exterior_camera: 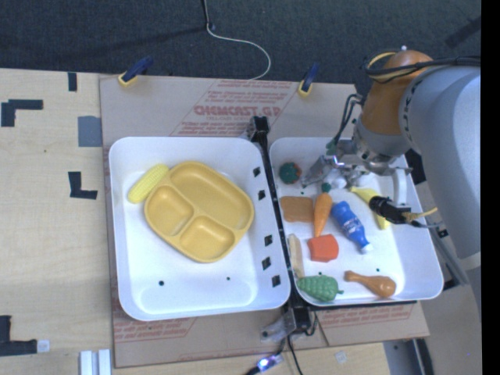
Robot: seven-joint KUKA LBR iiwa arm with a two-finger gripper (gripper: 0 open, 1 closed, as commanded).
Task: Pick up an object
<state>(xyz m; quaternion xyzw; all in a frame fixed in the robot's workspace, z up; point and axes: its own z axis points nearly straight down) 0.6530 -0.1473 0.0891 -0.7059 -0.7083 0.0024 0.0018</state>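
Two white bins sit side by side in the camera view. We find the left bin (pixel 133 287) holding a yellow divided tray (pixel 199 209) with a corn cob (pixel 147 183) against its upper left edge.

The right bin (pixel 418 276) holds the candidate objects, closely packed: a green ball (pixel 290 171), a tan slab (pixel 297 208), a carrot (pixel 322 212), a blue bottle (pixel 348 224), a banana (pixel 371 202), a red block (pixel 323 248), a pale stick (pixel 294 252), a green leafy piece (pixel 319 288) and a drumstick (pixel 373 283).

The gripper (pixel 337 172) hangs low over the upper part of the right bin, just above the carrot top and the bottle cap, near the green ball. We cannot tell how far it is parted, and we see no object held in it.

Risks, in our judgement:
1. Crowding. Carrot, bottle and banana lie just beside one another; a descent here may straddle two items and seat on neither.
2. Rolling. The ball, bottle and carrot are rounded and may squirt sideways under closing pressure.
3. Displacement. A glancing contact may push items against the bin wall, out of reach.
4. Empty closure. A tip landing on top of an object would block the grasp.
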